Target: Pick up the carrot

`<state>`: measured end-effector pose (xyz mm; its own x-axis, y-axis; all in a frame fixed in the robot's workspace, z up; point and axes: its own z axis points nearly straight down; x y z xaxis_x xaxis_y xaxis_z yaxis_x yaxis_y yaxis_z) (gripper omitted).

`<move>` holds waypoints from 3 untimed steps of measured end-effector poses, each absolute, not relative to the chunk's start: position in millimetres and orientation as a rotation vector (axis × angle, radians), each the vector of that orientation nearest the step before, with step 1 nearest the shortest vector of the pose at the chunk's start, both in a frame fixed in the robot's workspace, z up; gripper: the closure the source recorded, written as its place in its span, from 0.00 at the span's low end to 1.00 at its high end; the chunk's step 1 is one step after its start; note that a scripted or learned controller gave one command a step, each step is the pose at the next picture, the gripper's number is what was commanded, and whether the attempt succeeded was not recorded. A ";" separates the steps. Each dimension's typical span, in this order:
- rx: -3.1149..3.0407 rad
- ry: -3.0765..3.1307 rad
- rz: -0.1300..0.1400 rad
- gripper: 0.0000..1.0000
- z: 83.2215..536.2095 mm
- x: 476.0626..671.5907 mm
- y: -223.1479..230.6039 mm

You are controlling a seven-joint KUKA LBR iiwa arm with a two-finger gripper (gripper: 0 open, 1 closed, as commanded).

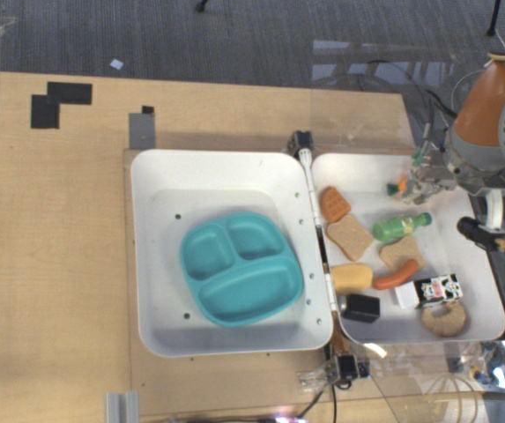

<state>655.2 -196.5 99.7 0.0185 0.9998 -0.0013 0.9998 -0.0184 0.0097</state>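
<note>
The carrot is a small orange piece with a bit of green on it, lying near the far edge of the right bin. Only a small part of it shows beside the gripper. My gripper hangs right over that spot, just to the carrot's right, at the end of the grey arm with the orange band. Whether it touches the carrot cannot be made out from here.
The right bin also holds an orange pastry, toast, a green bottle, a bread slice, a yellow block, a sausage, a black box, a milk carton and a bun. A teal divided plate lies in the left bin.
</note>
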 end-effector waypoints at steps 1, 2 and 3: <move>2.234 2.194 0.011 0.00 99.7 655.6 -196.6; 2.238 2.200 0.011 0.00 87.8 653.6 -199.8; 2.227 2.204 0.011 1.00 100.8 655.9 -198.4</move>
<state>655.9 -198.4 100.8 0.0105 0.9999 -0.0005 0.9999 -0.0105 0.0106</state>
